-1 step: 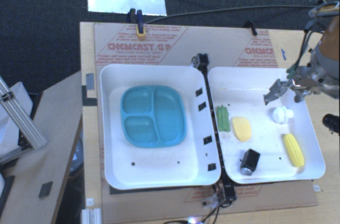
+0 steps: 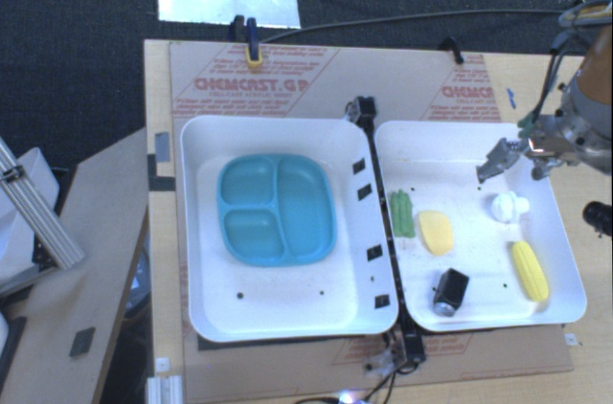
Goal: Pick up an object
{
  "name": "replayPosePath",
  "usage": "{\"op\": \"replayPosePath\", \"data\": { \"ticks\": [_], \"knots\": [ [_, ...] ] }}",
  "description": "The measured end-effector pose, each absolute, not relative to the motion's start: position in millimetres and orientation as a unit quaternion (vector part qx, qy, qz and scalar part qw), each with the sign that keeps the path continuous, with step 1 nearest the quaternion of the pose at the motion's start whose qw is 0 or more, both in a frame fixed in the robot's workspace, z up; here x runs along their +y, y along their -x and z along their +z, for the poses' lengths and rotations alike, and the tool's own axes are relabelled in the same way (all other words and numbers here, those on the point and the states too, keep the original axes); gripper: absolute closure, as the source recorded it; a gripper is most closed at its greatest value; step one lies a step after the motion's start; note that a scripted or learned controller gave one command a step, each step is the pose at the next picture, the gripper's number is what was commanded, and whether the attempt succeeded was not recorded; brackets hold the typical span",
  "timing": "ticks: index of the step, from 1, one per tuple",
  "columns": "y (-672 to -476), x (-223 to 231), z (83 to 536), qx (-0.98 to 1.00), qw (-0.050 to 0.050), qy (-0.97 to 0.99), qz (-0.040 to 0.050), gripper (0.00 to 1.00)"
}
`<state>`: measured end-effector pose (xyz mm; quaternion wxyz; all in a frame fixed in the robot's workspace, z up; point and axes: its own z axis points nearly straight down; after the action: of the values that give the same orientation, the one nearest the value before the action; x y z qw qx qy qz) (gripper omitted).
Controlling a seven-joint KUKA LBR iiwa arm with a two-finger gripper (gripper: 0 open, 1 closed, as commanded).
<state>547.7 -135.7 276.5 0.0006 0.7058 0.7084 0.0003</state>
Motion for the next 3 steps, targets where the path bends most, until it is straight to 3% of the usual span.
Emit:
{"op": "replayPosePath", "data": {
  "ticks": [3],
  "knots": [
    [-531.9, -141.2, 95.7, 0.707, -0.001, -0.707, -0.0007, 0.0]
  ]
}}
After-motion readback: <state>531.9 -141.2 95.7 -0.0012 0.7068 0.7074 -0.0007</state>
